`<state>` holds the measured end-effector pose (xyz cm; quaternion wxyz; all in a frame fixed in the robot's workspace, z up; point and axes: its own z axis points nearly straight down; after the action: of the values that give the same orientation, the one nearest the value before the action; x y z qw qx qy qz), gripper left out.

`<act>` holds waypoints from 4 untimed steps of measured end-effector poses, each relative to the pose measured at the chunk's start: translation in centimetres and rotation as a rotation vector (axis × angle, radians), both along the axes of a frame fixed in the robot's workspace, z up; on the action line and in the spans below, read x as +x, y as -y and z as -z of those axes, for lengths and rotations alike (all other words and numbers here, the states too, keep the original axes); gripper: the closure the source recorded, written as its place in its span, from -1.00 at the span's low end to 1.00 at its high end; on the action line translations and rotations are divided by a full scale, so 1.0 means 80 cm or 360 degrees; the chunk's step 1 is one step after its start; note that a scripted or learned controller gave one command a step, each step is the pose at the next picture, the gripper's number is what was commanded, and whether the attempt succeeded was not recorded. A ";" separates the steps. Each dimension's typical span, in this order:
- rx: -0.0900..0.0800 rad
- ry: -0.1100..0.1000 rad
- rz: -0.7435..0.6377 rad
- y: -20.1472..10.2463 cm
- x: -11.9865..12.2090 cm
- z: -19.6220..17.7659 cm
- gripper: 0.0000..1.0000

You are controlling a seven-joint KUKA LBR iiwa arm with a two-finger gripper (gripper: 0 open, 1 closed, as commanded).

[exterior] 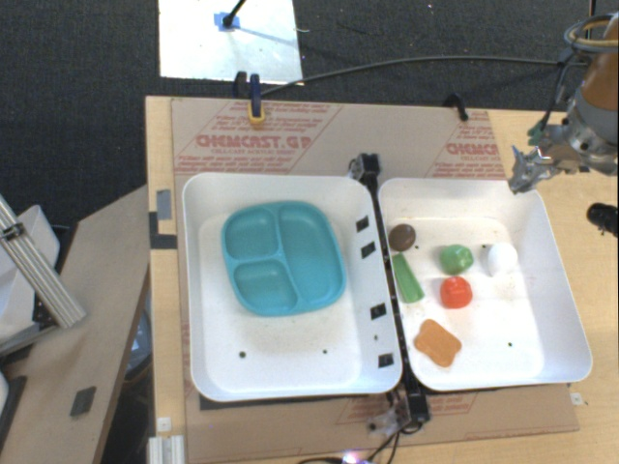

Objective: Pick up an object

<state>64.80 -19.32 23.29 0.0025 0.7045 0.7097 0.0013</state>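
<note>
Gripper (527,170) is hovering at the right bin's (556,249) far corner, grip state unclear to you, toys (455,257) waiting untouched below.

A grey robot arm enters at the upper right, its wrist showing an orange band near the top corner. From there it angles down and to the left, ending in a small metallic two-finger gripper (523,174). The gripper hangs in the air with nothing between its fingers (too small and blurred to judge how far apart they stand). The rest of the arm lies beyond the right edge.
</note>
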 end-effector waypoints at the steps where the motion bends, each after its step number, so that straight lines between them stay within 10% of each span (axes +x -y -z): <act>1: 0.0004 -0.0006 -0.0003 -0.071 -0.023 -0.010 1.00; 4: 0.0005 -0.0011 -0.0002 -0.263 -0.080 0.009 1.00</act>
<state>58.43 1.76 22.56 -0.0010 0.7041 0.7101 0.0000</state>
